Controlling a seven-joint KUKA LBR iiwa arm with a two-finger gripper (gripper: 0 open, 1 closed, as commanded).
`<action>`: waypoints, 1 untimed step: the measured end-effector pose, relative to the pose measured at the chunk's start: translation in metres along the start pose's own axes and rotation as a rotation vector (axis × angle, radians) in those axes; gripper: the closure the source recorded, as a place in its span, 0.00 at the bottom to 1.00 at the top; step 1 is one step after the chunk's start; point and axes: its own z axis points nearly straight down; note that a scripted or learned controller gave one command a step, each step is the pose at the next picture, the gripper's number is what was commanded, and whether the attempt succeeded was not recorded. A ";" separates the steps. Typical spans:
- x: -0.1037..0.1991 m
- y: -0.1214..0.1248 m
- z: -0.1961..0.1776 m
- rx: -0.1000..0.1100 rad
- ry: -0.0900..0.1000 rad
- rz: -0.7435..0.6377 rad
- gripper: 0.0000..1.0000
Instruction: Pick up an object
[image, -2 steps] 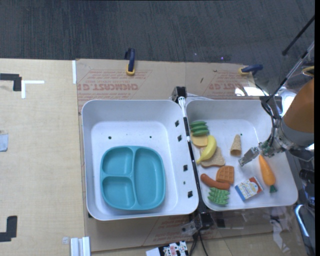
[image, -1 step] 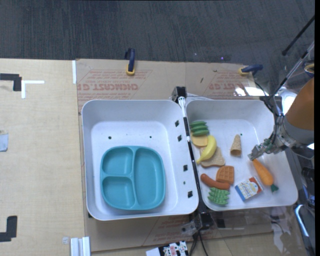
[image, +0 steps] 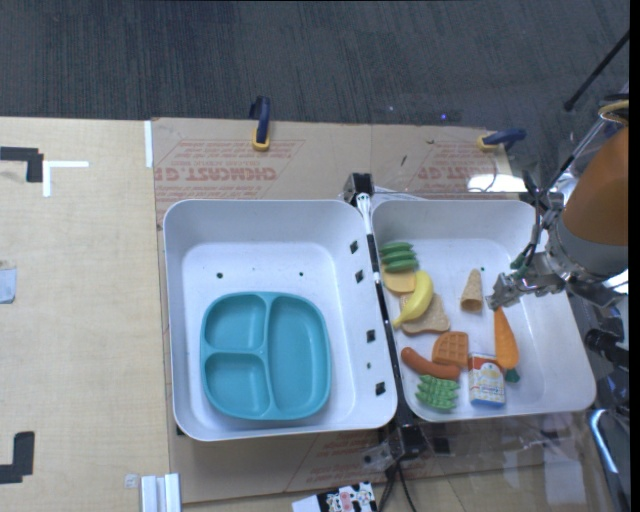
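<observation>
A cardboard-covered bench under a dark floor carries two shallow white bins, clamped at the far edge. The right bin (image: 545, 395) holds the candidates. Nearest the tool is a toy carrot (image: 506, 342), lying lengthwise at about five o'clock from the gripper (image: 508, 288), just beside it but apart. A small cone (image: 472, 290) sits at nine o'clock from the gripper. Further toward the dividing wall lie a banana (image: 416, 298), a waffle (image: 450, 350), a sausage (image: 430, 363), a small carton (image: 487, 382) and green pods (image: 398, 256). Whether the gripper is open or closed I cannot tell — it is small and blurred, and nothing is visibly held.

To do this well, I would pick the carrot: it lies clear of neighbours except the carton near its leafy end. Descend over its middle and close across the narrow width — not along it. The left bin (image: 190, 300) holds a teal divided plate (image: 267, 355).
</observation>
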 end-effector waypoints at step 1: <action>0.043 0.035 -0.068 0.002 0.000 0.011 1.00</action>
